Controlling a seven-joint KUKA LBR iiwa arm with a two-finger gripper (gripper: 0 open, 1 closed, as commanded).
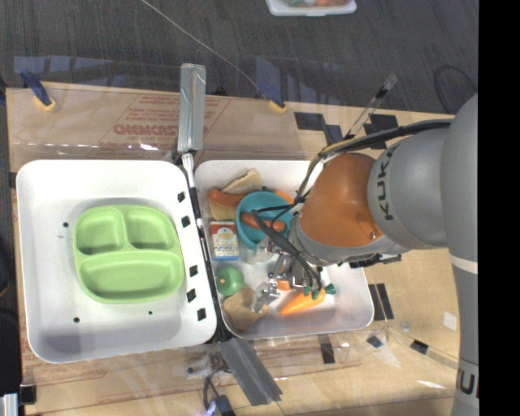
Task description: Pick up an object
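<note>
Two white bins (32, 244) on our tabletop, one green divided plate (127, 250) in the left, one teal bowl (258, 213), one carrot (302, 302) (right bin), gripper (280, 286) low over clutter, we cannot tell its opening.

The arm (382, 203) is covering much of the right bin (357, 305), hiding part of the teal bowl (256, 215). The gripper (280, 288) is blurring into clutter. A white tray (311, 6) is running off the frame's top edge.
</note>
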